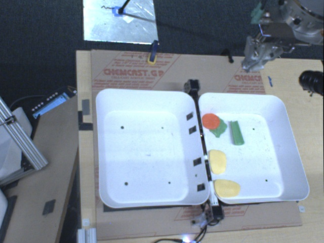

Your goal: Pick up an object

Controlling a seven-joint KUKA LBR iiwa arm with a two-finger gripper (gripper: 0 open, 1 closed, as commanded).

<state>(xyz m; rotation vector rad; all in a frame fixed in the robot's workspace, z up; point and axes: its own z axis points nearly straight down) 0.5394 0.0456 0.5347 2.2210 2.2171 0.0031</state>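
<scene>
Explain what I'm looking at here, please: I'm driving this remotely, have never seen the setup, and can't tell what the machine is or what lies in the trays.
This is one camera fixed above a bench, looking down at a slant. Two shallow white bins sit side by side: the left bin and the right bin. The grey machine at the top right is a robot arm reaching in from that side. Its gripper hangs over the cardboard behind the right bin, above no object, and holds nothing. Along the right bin's left side lie an orange round piece touching a green leafy piece, a green stick beside them, and two yellow pieces nearer the front.
</scene>
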